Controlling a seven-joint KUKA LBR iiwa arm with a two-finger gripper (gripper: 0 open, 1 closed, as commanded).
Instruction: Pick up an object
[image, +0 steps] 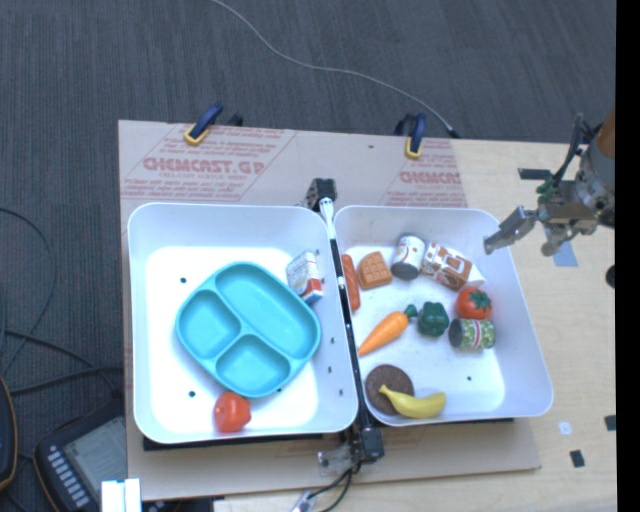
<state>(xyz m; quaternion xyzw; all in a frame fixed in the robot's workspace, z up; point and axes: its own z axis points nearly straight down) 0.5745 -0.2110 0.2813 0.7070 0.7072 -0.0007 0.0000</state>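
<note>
Dark grey carpet surrounds the pale bench (580, 400) — two white bins on brown board. The gripper (530, 232) hangs empty, fingers apart, at three o'clock. An orange carrot (384, 331) lies mid right bin (520, 340).

Item: robot arm end, seen at the camera view's right edge. The gripper (528, 232) was a compact assembly of grey and dark metal parts, with thin dark rods or cables rising above it. One pale grey finger (505, 231) was long and flat. A small blue-grey piece hung beneath the body. A sliver of orange showed at the upper right.
</note>
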